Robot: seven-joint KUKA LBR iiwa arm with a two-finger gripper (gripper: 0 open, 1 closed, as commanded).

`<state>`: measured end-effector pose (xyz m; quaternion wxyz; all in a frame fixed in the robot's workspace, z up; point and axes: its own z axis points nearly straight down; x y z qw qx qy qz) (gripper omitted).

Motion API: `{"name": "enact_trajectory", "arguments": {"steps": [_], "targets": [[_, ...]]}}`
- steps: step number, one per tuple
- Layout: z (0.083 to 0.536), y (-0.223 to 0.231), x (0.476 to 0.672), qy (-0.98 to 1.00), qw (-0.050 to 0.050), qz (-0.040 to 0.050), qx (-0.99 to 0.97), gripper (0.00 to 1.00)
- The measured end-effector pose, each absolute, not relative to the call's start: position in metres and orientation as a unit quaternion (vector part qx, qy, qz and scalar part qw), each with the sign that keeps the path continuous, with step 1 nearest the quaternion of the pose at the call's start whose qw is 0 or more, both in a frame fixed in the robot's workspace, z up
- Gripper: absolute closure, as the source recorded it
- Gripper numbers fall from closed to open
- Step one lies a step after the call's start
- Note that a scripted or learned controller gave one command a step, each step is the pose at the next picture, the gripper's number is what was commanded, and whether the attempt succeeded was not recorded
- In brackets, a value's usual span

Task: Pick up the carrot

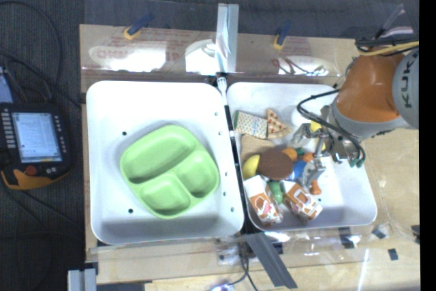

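Nearest, two small boxes (285,204) lie at the front of the right bin (354,204). Behind them the gripper (315,159) hangs low over the toy pile. The carrot (300,167) seems to sit right beside it; I cannot tell if the fingers are wide or closed. A green tray (170,170) fills the left bin (109,112).

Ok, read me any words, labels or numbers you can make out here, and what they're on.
"KU": black letters on the grey arm, cut off at the edge.
Pendant screen: text too small to read.
Printed food packets in the right bin: print blurred, unreadable.
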<state>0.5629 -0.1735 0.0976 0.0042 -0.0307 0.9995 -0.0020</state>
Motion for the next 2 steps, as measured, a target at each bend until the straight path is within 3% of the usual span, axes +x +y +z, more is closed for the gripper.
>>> {"name": "enact_trajectory", "arguments": {"steps": [1, 2], "targets": [[0.092, -0.099, 0.569, 0.998, 0.009, -0.0021, -0.06, 0.0], [0.105, -0.1, 0.571, 0.998, 0.012, -0.0042, -0.06, 1.0]]}}
